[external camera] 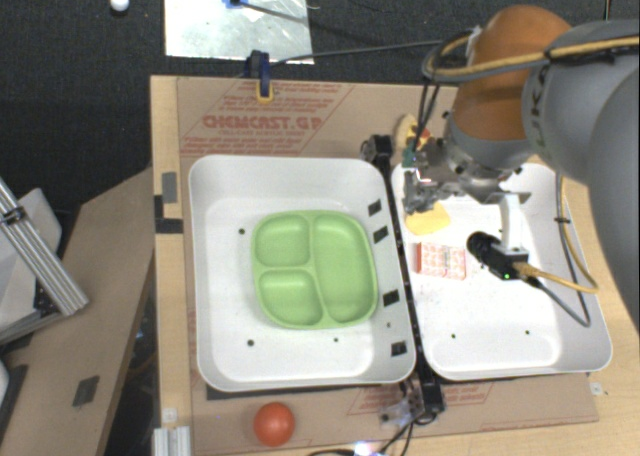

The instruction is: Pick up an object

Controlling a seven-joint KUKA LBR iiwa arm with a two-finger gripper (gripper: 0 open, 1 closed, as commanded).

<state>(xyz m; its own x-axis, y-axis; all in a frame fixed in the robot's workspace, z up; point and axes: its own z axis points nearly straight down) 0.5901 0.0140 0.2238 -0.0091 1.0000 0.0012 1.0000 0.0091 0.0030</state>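
The grey arm with its orange band comes in from the right and hangs over the right bin (560, 344). My gripper (422, 194) is low over the bin's far left part, close to the divider. Just below it lies a small yellow piece (430, 222), partly covered by the gripper. It is unclear whether the gripper touches the piece. A red-and-white patterned packet (441, 261) lies flat a little nearer the front, apart from the gripper. A pale yellow thing (406, 130) shows at the bin's far left corner, half hidden behind the wrist.
The left bin (215, 344) holds a green divided plate (313, 267) in its middle. An orange ball (273, 423) rests on the bench in front of the left bin. A small white ball (120, 1) lies far back left. The right bin's front half is bare white floor.
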